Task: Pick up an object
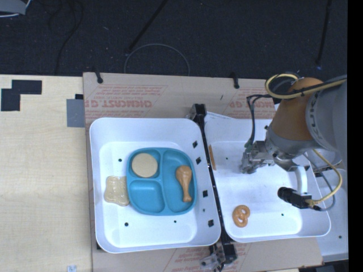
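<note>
End effector (250,164) above right bin (317,225), small tan pretzel (241,215) nearby

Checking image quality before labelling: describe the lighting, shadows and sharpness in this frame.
Camera view: even overhead light, soft shadows beside the blue tray and pretzel; mild glare on the white bins; the gripper reads soft and small; the dark floor above is underexposed.

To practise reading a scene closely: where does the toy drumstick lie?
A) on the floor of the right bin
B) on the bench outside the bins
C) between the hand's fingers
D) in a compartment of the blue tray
D: the drumstick lies in the right-hand compartment of the blue tray, in the left bin.
</note>
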Robot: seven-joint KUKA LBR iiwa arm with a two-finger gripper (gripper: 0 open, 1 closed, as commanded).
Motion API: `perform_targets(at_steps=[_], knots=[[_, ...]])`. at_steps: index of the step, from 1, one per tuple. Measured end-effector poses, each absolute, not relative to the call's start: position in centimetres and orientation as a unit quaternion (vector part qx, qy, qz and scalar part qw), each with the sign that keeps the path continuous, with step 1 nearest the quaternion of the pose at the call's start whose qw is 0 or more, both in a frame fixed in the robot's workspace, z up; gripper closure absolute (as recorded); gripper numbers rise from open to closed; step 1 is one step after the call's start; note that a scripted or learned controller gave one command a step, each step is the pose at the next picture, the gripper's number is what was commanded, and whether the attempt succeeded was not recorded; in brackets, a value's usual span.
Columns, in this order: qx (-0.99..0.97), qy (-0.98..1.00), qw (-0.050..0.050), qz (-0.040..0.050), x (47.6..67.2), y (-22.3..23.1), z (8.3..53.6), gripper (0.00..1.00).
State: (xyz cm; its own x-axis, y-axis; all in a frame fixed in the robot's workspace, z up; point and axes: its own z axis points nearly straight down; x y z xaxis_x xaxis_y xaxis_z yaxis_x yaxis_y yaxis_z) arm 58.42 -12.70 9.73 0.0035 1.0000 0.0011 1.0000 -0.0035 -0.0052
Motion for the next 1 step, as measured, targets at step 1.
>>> perform_targets(at_steps=[1], knots=[[-0.709, -0.705, -0.001, -0.0007, 58.32, -13.08, 16.04, 1.00]])
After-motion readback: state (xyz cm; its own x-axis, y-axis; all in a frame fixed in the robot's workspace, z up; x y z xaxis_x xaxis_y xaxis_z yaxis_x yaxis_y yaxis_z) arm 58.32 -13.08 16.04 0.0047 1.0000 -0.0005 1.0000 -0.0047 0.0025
